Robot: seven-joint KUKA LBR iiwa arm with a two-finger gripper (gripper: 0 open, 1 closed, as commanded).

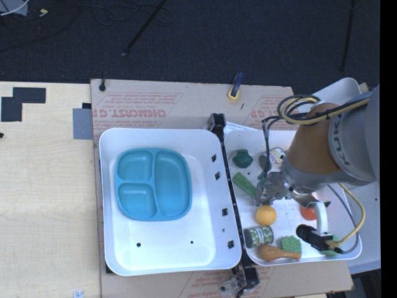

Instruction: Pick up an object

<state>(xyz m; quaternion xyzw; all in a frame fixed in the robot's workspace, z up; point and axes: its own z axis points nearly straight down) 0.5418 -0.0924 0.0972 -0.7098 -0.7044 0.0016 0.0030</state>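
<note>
Pointing at pincer (265,194), slanted green stick (243,183)

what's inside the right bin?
Seen in the right bin: dark green toy, green strip, orange ball, small jar, tan piece. The arm covers the bin's upper right; anything under it is hidden.

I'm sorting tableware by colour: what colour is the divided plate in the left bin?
Light blue, almost turquoise. The divided plate shows best in the camera view.

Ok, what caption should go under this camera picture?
Robot tool hangs over the cluttered right bin near an orange ball; a blue plate sits in the left bin.
</note>
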